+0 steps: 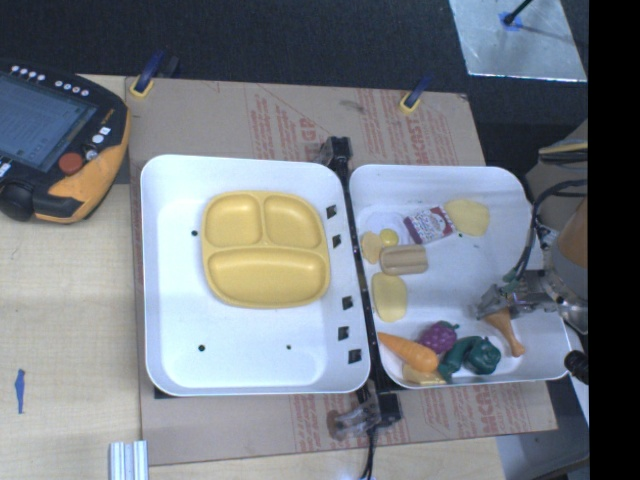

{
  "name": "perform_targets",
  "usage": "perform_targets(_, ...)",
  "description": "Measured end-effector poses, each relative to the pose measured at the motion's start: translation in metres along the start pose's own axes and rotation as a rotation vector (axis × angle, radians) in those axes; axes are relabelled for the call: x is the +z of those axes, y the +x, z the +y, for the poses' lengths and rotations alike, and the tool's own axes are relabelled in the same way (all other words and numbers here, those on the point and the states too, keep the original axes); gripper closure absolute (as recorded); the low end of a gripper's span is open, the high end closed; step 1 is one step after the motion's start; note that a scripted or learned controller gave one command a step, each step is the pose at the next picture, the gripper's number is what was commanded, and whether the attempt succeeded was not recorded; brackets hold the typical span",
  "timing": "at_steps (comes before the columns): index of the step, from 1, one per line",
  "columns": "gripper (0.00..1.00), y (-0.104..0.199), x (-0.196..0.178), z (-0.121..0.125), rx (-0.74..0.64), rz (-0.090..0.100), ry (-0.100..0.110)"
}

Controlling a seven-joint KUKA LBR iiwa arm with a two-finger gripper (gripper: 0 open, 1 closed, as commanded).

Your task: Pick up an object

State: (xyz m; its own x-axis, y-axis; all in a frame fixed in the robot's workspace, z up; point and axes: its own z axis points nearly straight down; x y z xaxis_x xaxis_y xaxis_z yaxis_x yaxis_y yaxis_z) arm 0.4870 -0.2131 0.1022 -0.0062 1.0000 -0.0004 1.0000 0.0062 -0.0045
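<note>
Although the task names no particular object, the one nearest the tool [505,303] is a small orange carrot-like piece [505,330] lying at the right of the right-hand bin [440,176], in the lower right of the frame. The tool sits low over that bin's right side, just above and touching or nearly touching the upper end of that orange piece; whether it is clenched, released or grasping anything cannot be told, as the metal parts there are small and blurred. By my reading nothing has yet been lifted: every item appears to rest on the bin floor, so the pick itself is still to do.

Around it lie the other candidates. A green toy vegetable [472,356] and a purple bunch of grapes [438,336] sit along the bin's lower edge, beside a longer orange carrot [405,348]. Further up are pale yellow pieces [389,295], a tan cylinder [403,260], a small packet with a purple label [429,226] and another yellow piece [467,215].

The left-hand bin [170,348] holds a yellow divided plate [266,248]. Both bins rest on a cardboard sheet [280,118] on the bench [60,368], and a control pendant [55,143] lies at the upper left.
</note>
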Motion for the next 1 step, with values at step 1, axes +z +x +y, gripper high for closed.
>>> perform_targets(1, 1.0, 0.0843, -0.0299, -0.0105, -0.005, 0.005, -0.001)
